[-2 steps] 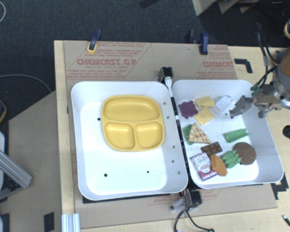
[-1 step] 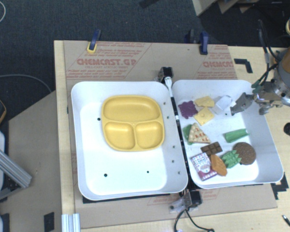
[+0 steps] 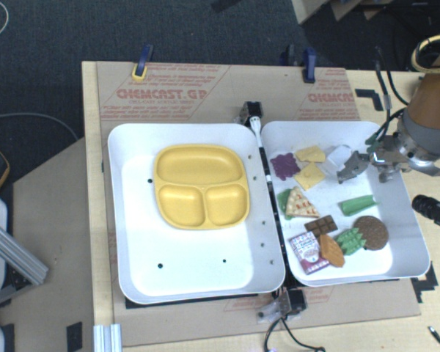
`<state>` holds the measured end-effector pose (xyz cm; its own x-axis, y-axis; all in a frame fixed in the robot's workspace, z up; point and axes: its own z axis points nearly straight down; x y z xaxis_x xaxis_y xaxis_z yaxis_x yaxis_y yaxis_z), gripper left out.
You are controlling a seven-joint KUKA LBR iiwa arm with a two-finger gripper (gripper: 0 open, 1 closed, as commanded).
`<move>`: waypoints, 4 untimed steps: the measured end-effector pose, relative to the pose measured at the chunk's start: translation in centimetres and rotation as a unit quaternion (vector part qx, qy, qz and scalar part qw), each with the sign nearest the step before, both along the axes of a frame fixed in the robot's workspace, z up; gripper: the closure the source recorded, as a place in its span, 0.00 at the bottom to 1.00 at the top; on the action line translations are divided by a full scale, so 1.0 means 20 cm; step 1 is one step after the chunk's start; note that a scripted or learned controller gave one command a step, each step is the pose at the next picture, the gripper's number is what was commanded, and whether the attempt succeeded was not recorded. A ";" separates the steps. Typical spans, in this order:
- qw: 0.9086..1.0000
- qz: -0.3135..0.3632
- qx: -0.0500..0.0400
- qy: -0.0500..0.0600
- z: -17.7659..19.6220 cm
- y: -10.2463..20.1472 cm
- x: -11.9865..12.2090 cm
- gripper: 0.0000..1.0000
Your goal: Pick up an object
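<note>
- A cardboard-topped bench (image 3: pixel 205 86) bears two white bins; the left bin (image 3: pixel 132 218) has a yellow divided tray (image 3: pixel 202 185).
- Toy food crowds the right bin (image 3: pixel 407 255), ready for picking.
- The gripper (image 3: pixel 356 166) hovers there near the green piece (image 3: pixel 356 204), holding nothing visible; its opening I cannot tell.

Yellow divided plate (image 3: pixel 202 184) in white bin (image 3: pixel 132 196); purple piece (image 3: pixel 284 166), green stick (image 3: pixel 356 204), brown cookie (image 3: pixel 371 232).

You've got the divided tray (image 3: pixel 202 185) in the left bin (image 3: pixel 132 218), and in the right bin (image 3: pixel 403 259) the cheese slice (image 3: pixel 309 174) at 12 o'clock from the pizza slice (image 3: pixel 301 204), cookie (image 3: pixel 372 232) at 4 o'clock, gripper (image 3: pixel 350 168) at 2.
</note>
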<state>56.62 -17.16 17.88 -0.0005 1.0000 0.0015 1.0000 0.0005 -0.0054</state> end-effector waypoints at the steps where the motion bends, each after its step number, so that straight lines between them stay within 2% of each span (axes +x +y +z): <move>1: 1.000 0.000 0.000 0.000 -0.22 0.01 -0.02 0.00; 2: 1.000 0.000 0.000 -0.001 -0.48 0.02 -0.02 0.00; 3: 1.000 -0.001 -0.001 -0.004 -0.41 0.01 -0.01 1.00; 4: 1.000 0.000 -0.002 -0.007 -0.11 0.02 0.04 1.00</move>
